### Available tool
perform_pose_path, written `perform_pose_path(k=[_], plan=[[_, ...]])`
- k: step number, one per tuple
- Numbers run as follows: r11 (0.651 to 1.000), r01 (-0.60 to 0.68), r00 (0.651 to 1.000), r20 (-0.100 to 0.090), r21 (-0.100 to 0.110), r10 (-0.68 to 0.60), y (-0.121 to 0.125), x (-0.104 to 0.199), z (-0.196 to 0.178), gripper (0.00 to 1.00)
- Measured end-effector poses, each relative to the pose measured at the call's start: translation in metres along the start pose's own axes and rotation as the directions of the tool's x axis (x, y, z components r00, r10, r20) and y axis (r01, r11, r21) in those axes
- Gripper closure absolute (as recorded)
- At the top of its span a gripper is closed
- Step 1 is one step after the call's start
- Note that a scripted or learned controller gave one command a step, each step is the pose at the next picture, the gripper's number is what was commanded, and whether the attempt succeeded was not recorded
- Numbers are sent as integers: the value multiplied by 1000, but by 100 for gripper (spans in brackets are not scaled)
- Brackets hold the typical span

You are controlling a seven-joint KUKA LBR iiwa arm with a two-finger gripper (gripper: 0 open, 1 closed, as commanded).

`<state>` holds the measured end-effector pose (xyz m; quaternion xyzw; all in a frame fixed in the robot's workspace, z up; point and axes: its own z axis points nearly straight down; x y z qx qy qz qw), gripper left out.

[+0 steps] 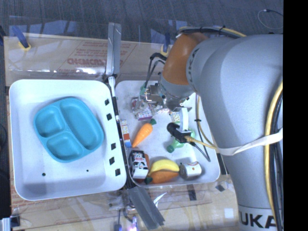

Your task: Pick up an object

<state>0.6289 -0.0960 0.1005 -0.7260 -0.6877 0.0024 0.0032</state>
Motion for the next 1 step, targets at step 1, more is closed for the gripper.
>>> perform_pose_path(k=[1], plan=[[996,-94,996,0,-5,94,-33,25,-111,100]])
